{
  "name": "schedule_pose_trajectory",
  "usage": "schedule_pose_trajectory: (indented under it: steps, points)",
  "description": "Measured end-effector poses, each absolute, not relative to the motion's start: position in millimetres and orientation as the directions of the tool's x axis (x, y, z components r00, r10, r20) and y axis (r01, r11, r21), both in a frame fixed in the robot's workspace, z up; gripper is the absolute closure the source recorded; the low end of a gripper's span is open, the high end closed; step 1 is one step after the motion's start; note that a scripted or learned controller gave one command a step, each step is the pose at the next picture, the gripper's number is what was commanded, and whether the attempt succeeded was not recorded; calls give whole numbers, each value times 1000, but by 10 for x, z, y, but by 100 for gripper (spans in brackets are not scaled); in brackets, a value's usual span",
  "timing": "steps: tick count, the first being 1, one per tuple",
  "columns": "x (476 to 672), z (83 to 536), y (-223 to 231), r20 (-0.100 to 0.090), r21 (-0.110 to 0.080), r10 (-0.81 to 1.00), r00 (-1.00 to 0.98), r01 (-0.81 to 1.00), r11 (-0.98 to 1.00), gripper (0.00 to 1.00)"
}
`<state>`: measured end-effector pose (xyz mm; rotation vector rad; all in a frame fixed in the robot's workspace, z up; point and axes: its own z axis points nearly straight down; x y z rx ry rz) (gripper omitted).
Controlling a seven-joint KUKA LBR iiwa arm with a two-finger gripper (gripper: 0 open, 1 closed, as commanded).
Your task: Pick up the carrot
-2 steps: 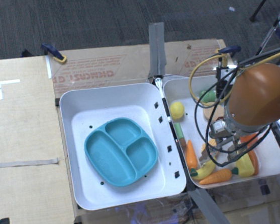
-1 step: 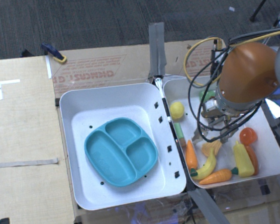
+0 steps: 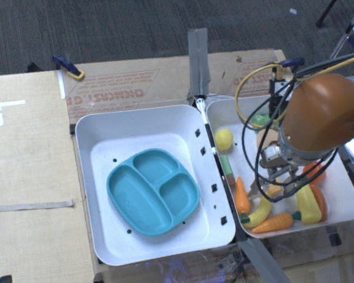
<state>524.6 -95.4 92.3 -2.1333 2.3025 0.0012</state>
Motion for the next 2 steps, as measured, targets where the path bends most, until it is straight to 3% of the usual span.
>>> schedule_pose_trajectory:
  steps: [1,2]
  points:
    - [5218,921,-987,-2,-1,-925,-380,-925,380,0]
    - [5410,925,-1009,-4,-2,-867,-499,-867,499,0]
